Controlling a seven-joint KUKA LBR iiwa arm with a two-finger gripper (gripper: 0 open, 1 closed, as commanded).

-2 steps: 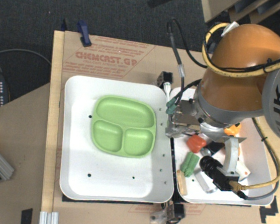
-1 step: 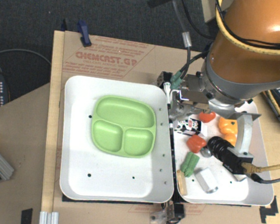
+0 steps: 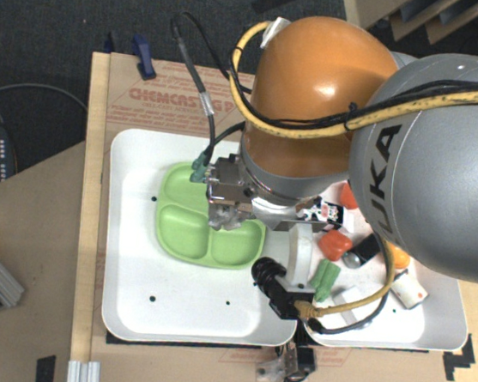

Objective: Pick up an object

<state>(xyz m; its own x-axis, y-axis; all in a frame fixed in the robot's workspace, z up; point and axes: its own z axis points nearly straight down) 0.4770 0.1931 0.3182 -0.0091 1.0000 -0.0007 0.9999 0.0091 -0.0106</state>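
- Camera view: the left white shallow bin (image 3: 129, 241) holds a pale green divided plastic plate (image 3: 185, 222), lying flat toward its far right.
- The gripper (image 3: 229, 215) sits over the plate's right part; the wrist hides whether it is parted or closed, so I cannot tell.
- The right white bin (image 3: 430, 326) holds small clutter: an orange piece (image 3: 334, 243), a green cylinder (image 3: 326, 279).
- Risk: a flat, broad plate may slip free, judging by its shape.

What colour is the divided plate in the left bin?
Light green, seen in the camera view: the divided plate lies under the claw.
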